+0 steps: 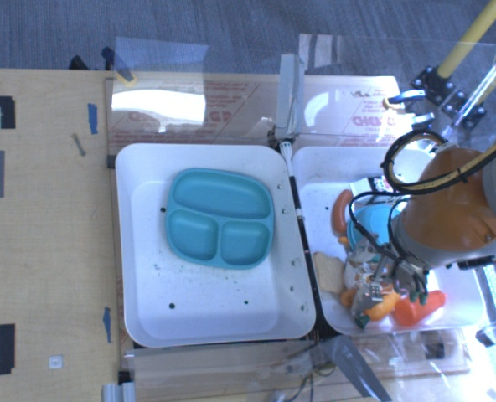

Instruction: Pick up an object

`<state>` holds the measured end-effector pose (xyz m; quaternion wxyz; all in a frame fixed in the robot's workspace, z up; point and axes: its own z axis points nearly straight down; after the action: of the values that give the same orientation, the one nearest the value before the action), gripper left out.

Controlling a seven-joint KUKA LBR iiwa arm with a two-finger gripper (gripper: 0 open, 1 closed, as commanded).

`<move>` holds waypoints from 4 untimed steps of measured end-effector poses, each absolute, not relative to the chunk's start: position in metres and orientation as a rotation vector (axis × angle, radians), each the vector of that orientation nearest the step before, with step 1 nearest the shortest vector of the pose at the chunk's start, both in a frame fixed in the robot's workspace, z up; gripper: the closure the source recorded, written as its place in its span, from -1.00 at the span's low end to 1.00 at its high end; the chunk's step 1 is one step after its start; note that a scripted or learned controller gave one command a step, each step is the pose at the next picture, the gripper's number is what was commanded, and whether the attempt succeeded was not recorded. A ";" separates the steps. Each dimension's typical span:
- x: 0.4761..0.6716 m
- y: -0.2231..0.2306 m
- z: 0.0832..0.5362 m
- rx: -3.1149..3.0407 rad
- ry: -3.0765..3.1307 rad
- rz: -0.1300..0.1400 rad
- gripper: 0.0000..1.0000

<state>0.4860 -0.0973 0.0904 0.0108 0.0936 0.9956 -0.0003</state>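
End effector (380, 296) above small orange-red toys (415, 306).

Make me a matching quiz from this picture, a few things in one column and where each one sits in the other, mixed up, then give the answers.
Things:
1. teal divided plate
2. gripper
3. red toy
4. blue tape strip

Places:
A. on the cardboard left of the bins
B. in the left bin
C. low over the pile in the right bin
D. near the front of the right bin, just right of the gripper

Pairs: 1-B, 2-C, 3-D, 4-A
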 end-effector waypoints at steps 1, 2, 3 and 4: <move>0.565 -0.100 0.089 0.542 3.081 0.004 -1.00; 0.567 -0.099 0.102 0.538 3.073 0.004 1.00; 0.616 -0.127 0.222 0.924 2.989 0.001 1.00; 0.615 -0.126 0.219 0.925 2.994 0.001 -1.00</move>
<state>0.6152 -0.1259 0.2194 0.0040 0.2952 0.9554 0.0002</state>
